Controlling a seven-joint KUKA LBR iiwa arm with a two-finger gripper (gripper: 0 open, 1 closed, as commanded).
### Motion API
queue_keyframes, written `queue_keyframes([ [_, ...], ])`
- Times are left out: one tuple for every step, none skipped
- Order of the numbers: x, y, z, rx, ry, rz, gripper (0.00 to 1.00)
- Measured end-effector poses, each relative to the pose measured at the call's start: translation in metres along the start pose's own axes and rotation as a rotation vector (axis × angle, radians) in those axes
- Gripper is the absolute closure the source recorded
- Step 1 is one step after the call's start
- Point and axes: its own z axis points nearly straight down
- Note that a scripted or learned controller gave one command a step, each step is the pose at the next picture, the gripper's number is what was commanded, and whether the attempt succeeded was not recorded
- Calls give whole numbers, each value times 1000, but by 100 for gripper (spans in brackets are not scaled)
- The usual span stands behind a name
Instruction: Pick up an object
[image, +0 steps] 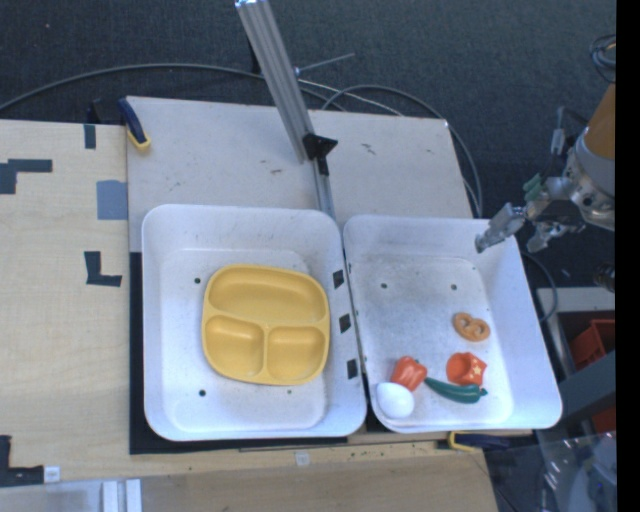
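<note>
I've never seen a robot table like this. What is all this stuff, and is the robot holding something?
One camera sits above the table and looks down at a slant. The robot is a grey and orange arm coming in from the right. Its hand is the dark metal part hanging over the top right corner of the right bin. Nothing shows in the hand, and I can't tell if it is open or shut.

There are two white bins side by side. The left bin holds a yellow tray with three sections. The right bin holds small toy foods near its front: a pretzel, two red peppers, a green chili and a white egg. The robot's job is to pick one up.
</note>
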Motion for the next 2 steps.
queue_keyframes([
  [0, 0, 0, 0, 0, 0, 0],
  [7, -3, 46, 4, 0, 1, 0],
])
